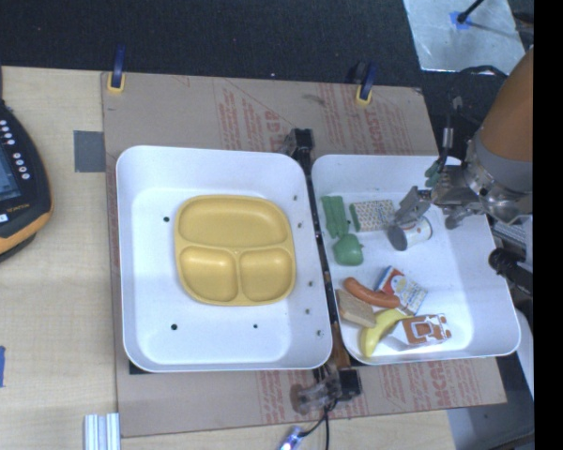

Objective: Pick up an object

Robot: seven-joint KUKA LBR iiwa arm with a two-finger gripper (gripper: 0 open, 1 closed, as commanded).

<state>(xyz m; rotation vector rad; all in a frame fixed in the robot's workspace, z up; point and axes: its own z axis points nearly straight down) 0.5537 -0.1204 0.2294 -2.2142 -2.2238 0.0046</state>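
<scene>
Worktop: I see a pale wooden worktop (pixel 47 307) with a brown cardboard sheet (pixel 216 111) laid over its middle. Two blue clamps (pixel 117 68) hold the sheet at the far edge.
Room: a dark floor (pixel 216 7) lies beyond the far edge. A black and orange hand controller (pixel 5 186) rests at the worktop's left end.
Left bin: the shallow white left bin (pixel 145 251) carries a yellow three-part plastic plate (pixel 233 248) at its centre, with bare white floor all round it.
Right bin: the shallow white right bin (pixel 474 289) stands just beside the left one. Its load crowds the left wall and near corner, and its right half is bare.
Objects: a green plastic vegetable (pixel 338 228) lies along the left wall, with a grey mesh rectangle (pixel 372 214) just right of it. Toward the near rim, an orange-red toy sausage (pixel 371 295), a yellow toy banana (pixel 380 331) and two small printed cartons (pixel 424 329) lie close together.
Tool: the tool (pixel 403 225) hangs over the far middle of the right bin, just right of the grey mesh rectangle. I cannot tell whether it is open or closed.
Open room: the widest free floor is the right bin's right side, below the arm.
</scene>
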